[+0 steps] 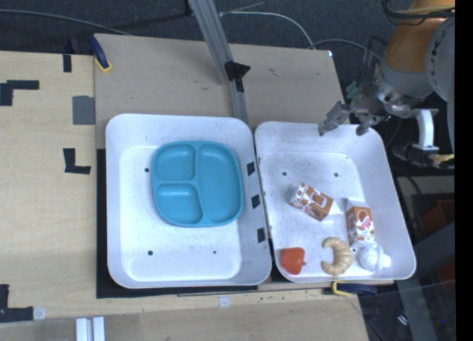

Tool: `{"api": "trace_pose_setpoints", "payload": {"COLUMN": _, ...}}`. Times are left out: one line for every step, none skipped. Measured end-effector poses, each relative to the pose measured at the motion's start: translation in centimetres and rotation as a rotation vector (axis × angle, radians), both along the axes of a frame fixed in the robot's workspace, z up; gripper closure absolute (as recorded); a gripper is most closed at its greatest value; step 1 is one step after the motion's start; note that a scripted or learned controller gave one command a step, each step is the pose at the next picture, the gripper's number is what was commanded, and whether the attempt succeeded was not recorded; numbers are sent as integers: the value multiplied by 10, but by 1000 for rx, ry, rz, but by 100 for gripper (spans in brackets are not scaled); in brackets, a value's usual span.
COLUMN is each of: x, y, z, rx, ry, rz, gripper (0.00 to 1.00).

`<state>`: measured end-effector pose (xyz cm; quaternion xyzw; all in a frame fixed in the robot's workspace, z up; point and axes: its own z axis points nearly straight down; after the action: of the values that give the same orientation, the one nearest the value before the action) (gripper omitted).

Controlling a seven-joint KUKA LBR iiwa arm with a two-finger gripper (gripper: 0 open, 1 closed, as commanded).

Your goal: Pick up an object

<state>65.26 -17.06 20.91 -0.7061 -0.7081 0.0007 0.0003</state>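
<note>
The right bin point(295, 147) holds a brown-and-white carton point(311, 201) near its middle and a second similar carton point(360, 225) to its right. Along the front wall lie a red pepper-like toy point(293, 260), a tan croissant point(338, 255) and a small white object point(372, 259). My gripper point(344, 120) hangs over the bin's far rim, above and behind all these objects, with its two grey fingers spread apart and nothing between them.
The left bin point(126, 184) carries a blue sectioned plate point(197, 183). A grey metal pole point(214, 29) slants down to the bins' far edge. The arm's orange band point(414, 44) is at the upper right. Cables lie on the dark floor behind.
</note>
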Motion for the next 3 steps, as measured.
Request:
{"api": "trace_pose_setpoints", "payload": {"x": 0, "y": 0, "z": 0, "rx": -1, "ry": 0, "rz": 0, "gripper": 0}}
{"api": "trace_pose_setpoints", "payload": {"x": 0, "y": -1, "z": -44, "rx": 0, "ry": 4, "rz": -1, "gripper": 0}}
{"api": "trace_pose_setpoints", "payload": {"x": 1, "y": -3, "z": -88, "rx": 0, "ry": 5, "rz": -1, "gripper": 0}}
